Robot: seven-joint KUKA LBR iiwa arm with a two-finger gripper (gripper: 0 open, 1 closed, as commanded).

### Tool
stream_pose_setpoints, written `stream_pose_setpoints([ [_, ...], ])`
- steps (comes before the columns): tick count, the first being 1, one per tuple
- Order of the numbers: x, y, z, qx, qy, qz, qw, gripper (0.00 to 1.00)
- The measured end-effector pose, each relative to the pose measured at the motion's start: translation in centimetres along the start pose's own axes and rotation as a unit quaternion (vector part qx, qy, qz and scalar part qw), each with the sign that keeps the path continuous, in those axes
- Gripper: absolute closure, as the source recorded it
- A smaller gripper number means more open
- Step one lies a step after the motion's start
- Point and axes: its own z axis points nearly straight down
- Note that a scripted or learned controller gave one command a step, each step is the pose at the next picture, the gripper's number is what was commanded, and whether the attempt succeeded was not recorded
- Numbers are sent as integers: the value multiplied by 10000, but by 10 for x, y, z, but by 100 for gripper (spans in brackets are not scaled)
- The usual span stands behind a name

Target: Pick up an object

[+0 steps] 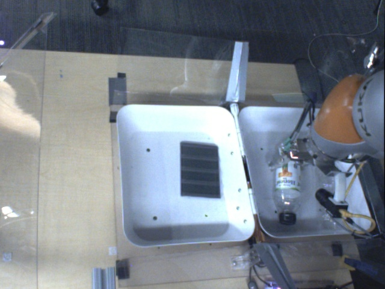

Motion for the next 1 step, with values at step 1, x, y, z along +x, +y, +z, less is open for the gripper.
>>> stream_pose_setpoints([
  [1, -3, 6, 7, 9, -9, -766, 9971, 100],
])
